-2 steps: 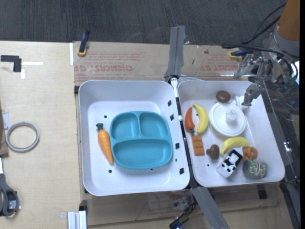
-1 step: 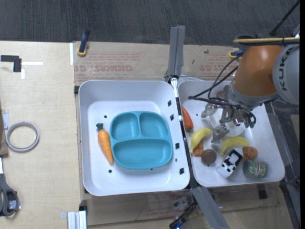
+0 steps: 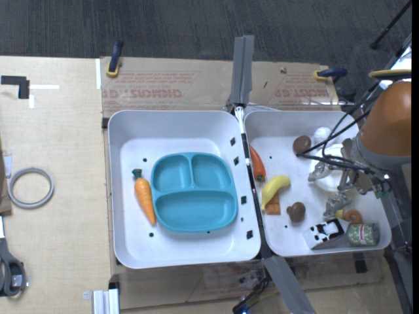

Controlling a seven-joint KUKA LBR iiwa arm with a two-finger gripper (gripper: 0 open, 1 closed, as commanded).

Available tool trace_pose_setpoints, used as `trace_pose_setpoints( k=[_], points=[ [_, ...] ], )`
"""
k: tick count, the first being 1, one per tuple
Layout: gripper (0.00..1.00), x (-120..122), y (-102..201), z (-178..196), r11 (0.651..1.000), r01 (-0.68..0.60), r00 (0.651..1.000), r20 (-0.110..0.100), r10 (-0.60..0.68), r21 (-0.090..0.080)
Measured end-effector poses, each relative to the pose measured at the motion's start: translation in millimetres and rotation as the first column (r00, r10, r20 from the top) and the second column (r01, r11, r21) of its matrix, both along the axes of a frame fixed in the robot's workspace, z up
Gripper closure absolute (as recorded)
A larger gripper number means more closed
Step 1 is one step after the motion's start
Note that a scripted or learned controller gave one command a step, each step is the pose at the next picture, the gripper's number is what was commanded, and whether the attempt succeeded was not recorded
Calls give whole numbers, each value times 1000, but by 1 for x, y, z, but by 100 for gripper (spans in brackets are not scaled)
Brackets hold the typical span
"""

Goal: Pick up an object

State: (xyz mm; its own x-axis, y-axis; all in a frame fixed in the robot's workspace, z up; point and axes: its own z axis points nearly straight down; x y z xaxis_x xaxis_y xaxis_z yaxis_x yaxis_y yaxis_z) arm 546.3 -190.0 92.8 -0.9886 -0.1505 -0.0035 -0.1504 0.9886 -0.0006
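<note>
My gripper (image 3: pixel 335 190) hangs low over the right side of the right bin (image 3: pixel 278 241), below the arm's orange band. Under and around it lie a white object (image 3: pixel 325 178), a small orange ring-shaped item (image 3: pixel 352 216) and a green can (image 3: pixel 362 234) on its side. A black-and-white item (image 3: pixel 326 232) rests by the bin's front wall. Further left in that bin are a yellow banana (image 3: pixel 274 188), a red-orange pepper (image 3: pixel 257 164) and two brown lumps (image 3: pixel 296 210) (image 3: pixel 301 144). I see nothing clearly held.
The left bin (image 3: pixel 124 241) holds a blue divided plate (image 3: pixel 194 191) and an orange carrot (image 3: pixel 145 198) lying to its left. On the bench to the left sit a grey ring (image 3: pixel 29 186) and scissors (image 3: pixel 11 275). Black cables (image 3: pixel 340 136) trail across the arm.
</note>
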Motion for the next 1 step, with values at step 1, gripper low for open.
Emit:
trace_pose_setpoints(
  k=[1],
  points=[
    [0, 114, 0, 1, 998, 60, 998, 1, -60, 1]
  ],
)
